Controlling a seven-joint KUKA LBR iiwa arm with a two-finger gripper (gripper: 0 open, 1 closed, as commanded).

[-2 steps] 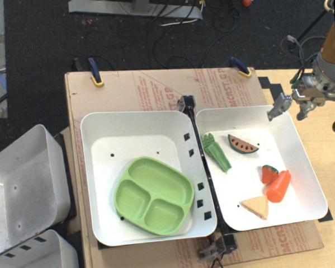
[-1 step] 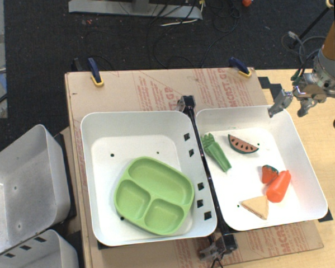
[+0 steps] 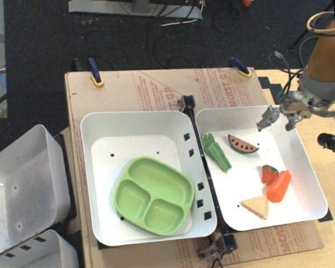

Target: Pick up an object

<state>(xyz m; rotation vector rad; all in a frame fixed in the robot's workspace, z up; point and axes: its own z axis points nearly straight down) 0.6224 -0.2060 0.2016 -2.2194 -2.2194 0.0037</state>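
Watermelon slice (image 3: 243,144): lies flat in the upper middle of the right bin (image 3: 303,168), the toy nearest the fingers, a little to their lower left and apart from them.
Fingers (image 3: 280,118): spread apart with nothing between them, hanging over the bin's upper right part, at the right of the frame.
Arm (image 3: 323,66): grey with an orange band, coming in from the upper right edge of the frame.
Green vegetable (image 3: 216,152): long and ribbed, just left of the watermelon slice, near the bin's left wall.
Red piece (image 3: 269,173): below and right of the slice, touching the orange piece (image 3: 278,187).
Tan wedge (image 3: 256,206): near the bin's lower edge, just below the orange piece.
Left bin (image 3: 100,134): holds a green divided plate (image 3: 154,195) in its lower half.
Counter (image 3: 148,89): brown board under both bins, with blue and yellow clamps (image 3: 95,71) at its upper edge.
Spare bins (image 3: 19,183): white, at the left edge of the frame.
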